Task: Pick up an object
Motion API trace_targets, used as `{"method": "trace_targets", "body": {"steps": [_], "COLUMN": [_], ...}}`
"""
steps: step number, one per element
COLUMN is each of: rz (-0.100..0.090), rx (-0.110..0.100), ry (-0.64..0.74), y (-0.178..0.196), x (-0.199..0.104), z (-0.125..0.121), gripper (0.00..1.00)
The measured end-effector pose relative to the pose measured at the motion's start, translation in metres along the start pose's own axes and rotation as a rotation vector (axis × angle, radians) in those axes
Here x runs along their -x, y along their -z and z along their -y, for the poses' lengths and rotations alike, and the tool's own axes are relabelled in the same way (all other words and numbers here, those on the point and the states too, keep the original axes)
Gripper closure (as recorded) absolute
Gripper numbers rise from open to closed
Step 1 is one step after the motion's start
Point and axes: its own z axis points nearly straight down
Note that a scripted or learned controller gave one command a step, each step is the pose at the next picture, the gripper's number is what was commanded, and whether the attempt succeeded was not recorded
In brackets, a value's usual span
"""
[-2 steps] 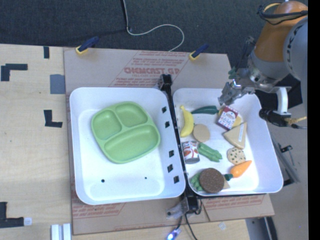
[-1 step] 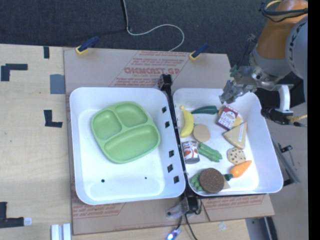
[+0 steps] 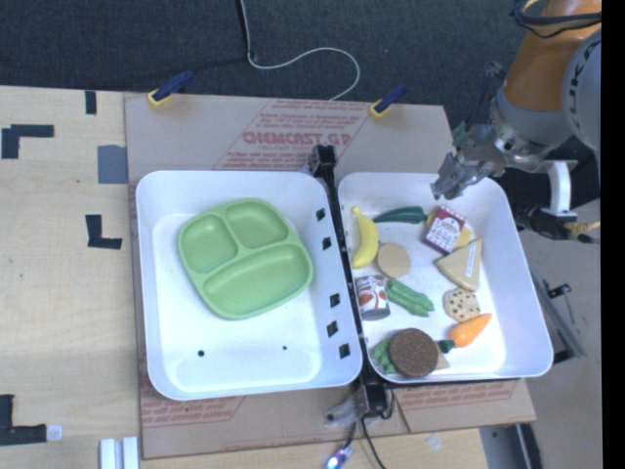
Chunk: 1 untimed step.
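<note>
Burger (image 3: 413, 353) and carrot (image 3: 470, 330) lie low in the right bin (image 3: 522, 279), untouched. Gripper (image 3: 452, 184) hovers at upper right above the red carton (image 3: 443, 231) — grip unclear, nothing visibly held — picking remains.

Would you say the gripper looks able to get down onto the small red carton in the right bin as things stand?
Probably yes. The gripper hovers at the right bin's far edge, close beside the red carton. The carton's top is uncovered, though the cheese wedge lies close against it.

Bright, even overhead light; soft shadows, slightly soft focus throughout.
</note>
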Motion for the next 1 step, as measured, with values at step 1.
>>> {"method": "trace_targets", "body": {"steps": [1], "rz": [0.001], "rx": [-0.001], "ry": [0.001], "y": [0.0096], "x": [-0.0003], "z": [-0.0002], "gripper": [1.00]}}
